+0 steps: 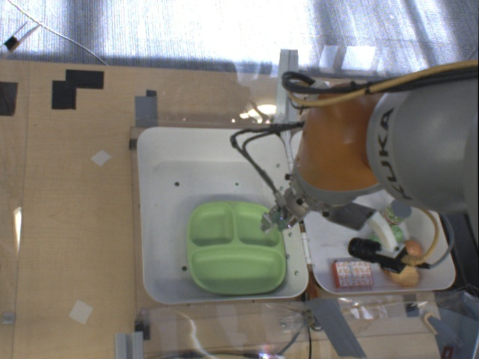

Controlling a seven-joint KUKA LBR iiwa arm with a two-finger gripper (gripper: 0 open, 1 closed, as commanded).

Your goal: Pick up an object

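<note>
- Target, as we judge it: the green plate (pixel 236 249), a divided one, lying flat in the left bin (pixel 161 200), towards the near right part of the floor.
- The jaws sit low over the plate's right rim, at the upper right compartment, just beside the wall shared with the right bin (pixel 447 275).
- We cannot tell whether the jaws are apart or together; they are too small and dark against the rim. We also see no part of the plate between them, so we do not call this a hold.
- Risk 1: a rim pinch this far off centre. The plate is wide and shallow, so on a lift it probably tips and slips out.
- Risk 2: the jaws land on top of the rim instead of straddling it. The plate then skids on the smooth bin floor, or rocks.
- Risk 3: there is little room on the right. The plate's edge is near the bin wall, so the outer jaw may hit the wall or wedge.
- Risk 4: the arm (pixel 419 148) hangs over the right bin, above the small red box (pixel 352 274) and the orange thing (pixel 406 275); a sideways correction could knock them.
- The bench (pixel 67 223) around the bins plays no part.
</note>
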